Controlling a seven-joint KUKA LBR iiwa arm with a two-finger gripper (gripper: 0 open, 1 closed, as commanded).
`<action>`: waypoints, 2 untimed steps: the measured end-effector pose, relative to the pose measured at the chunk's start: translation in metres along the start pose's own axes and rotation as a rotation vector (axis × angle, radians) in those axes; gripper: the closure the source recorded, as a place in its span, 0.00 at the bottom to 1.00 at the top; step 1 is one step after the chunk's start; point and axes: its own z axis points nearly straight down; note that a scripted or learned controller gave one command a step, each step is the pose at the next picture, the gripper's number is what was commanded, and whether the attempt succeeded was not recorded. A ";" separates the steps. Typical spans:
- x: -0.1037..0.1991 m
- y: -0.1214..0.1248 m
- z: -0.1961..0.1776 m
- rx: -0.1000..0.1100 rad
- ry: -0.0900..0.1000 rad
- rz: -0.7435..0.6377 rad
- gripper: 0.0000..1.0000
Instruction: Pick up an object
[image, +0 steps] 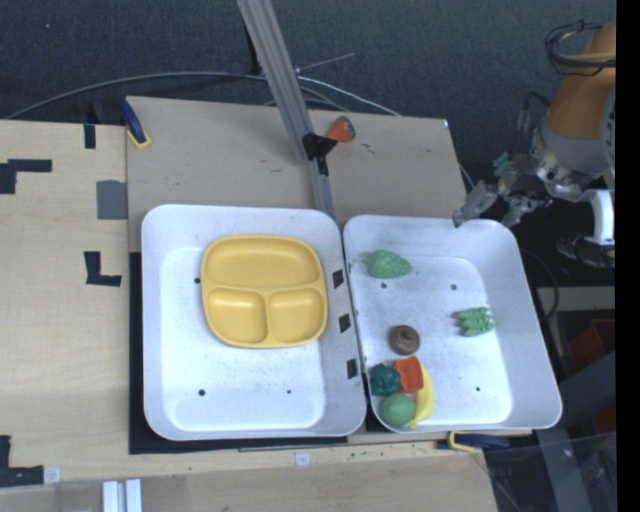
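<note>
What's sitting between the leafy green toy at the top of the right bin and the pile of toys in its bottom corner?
In the camera view, a brown round piece lies between the leafy green toy and the corner pile.

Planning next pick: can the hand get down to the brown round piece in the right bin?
Probably yes. The brown round piece lies alone on open bin floor, apart from the corner cluster, and the hand sits above the bin's far right corner.

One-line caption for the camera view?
Gripper at the right bin's far corner; toys inside, yellow tray in left bin.

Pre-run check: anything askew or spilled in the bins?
Nothing spilled or damaged. The yellow tray lies flat in the left bin. Four toys crowd the right bin's near-left corner, touching; that could hamper a grasp.
</note>
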 end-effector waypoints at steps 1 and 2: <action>0.000 0.000 0.000 0.001 0.000 0.000 0.00; 0.005 -0.009 0.059 0.006 0.002 0.001 0.00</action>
